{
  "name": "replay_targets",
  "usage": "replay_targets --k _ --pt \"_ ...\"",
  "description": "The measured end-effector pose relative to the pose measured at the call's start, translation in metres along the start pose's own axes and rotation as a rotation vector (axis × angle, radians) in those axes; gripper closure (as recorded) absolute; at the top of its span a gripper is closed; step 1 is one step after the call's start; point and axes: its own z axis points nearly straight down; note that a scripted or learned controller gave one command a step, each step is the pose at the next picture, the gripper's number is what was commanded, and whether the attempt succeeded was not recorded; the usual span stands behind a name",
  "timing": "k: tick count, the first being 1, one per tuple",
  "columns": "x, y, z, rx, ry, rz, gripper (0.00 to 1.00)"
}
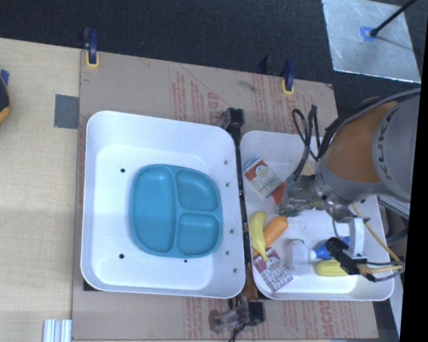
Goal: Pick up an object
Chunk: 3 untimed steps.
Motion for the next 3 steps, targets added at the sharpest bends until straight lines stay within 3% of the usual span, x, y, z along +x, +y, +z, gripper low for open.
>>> replay_targets --k 1,2,3 --pt "0.0 0.0 0.0 0.0 0.0 0.0 0.0" --pt "0.004 -0.05 0.01 -0.006 -0.002 0.003 0.0" --pt "0.005 -0.05 0.0 -0.003 0.0 -0.001 1.0"
